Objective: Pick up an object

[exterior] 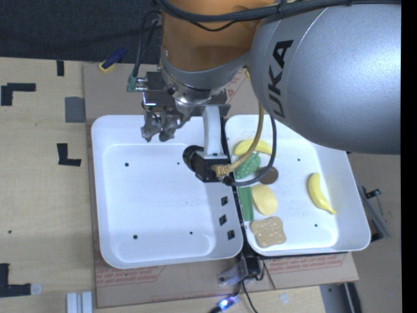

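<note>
the fingers of the gripper (159, 133) hang close together over the far edge of the left bin (117, 240), with nothing between their tips; whether they are fully closed i cannot tell, since they are small and dark against the white wall. the gripper sits below the grey wrist and the orange band (212, 18) of the arm, which reaches in from the right and covers much of the upper view. a white bracket with a black fitting (199, 162) hangs down from the wrist beside the divide between the two bins.

the objects all lie in the right bin (348, 237), well apart from the gripper. a yellow banana (320, 193) rests near the bin's right side. a second yellow banana-like piece (254, 148) lies at the far left of that bin, partly behind a cable. just beside it is a green piece (247, 168), touching a long green strip (245, 204) along the divide. a pale yellow rounded piece (264, 200) lies next to the strip, and a tan waffle-like square (268, 231) sits near the front edge.
</note>
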Robot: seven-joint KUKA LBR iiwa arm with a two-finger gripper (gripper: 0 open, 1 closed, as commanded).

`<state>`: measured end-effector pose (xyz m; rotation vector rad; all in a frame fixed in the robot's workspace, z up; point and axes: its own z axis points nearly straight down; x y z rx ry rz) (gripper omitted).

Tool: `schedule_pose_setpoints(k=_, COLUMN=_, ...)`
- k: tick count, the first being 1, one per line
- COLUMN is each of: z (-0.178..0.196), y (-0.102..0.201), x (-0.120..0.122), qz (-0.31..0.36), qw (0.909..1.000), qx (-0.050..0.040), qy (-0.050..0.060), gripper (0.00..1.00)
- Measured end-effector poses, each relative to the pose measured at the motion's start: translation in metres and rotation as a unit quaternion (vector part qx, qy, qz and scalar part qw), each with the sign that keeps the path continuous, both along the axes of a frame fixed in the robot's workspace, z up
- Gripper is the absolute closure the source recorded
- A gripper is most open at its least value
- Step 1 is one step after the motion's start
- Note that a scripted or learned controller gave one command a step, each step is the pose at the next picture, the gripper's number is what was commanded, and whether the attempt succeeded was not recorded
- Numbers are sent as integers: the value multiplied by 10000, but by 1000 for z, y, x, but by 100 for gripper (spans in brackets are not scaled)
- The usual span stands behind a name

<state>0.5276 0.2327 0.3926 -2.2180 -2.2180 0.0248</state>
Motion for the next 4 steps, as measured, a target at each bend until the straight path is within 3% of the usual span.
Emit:
schedule_pose_setpoints(k=1, z=152, y=1, x=-18, qz=25, qw=9999, qx=76, qy=-141, gripper=100)
schedule_pose_setpoints(k=2, z=26, y=0, x=24, qz=-5, qw=10000, qx=7, qy=-20, gripper=100)
schedule_pose_setpoints(k=3, z=149, y=1, x=20, qz=19, qw=9999, qx=64, qy=-126, gripper=100)
schedule_pose_setpoints(k=4, z=-71, y=-1, x=50, qz=-1, qw=10000, qx=-3, qy=18, gripper=100)
